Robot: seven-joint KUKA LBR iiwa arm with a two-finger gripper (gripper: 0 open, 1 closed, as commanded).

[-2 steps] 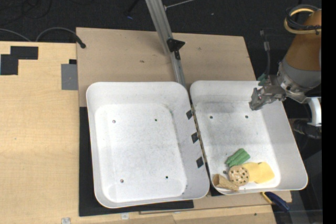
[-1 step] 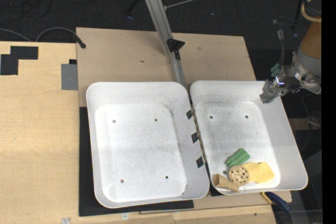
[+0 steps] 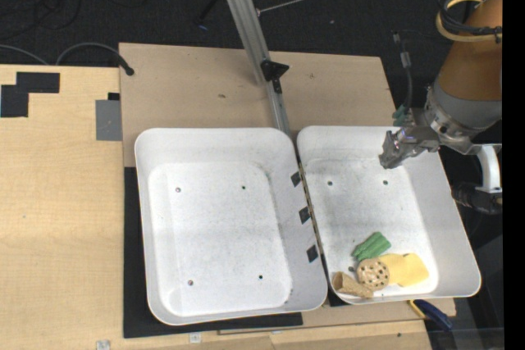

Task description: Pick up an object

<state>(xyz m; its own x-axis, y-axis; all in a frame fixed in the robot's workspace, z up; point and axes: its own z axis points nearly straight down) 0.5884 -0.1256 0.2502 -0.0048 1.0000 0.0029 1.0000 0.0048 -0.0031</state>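
1. The gripper (image 3: 397, 150) is held above the far part of the right bin (image 3: 426, 184), well apart from the objects; no approach is judged to be begun.
2. The jaw state cannot be told; the tool appears small and dark.
3. A green piece (image 3: 372, 246), a round cookie (image 3: 372, 272), a yellow piece (image 3: 408, 269) and a tan piece (image 3: 352, 284) are clustered in the right bin's near corner, touching one another, which may hinder a clean pick.
4. The left bin (image 3: 156, 176) is set just beside the right bin.
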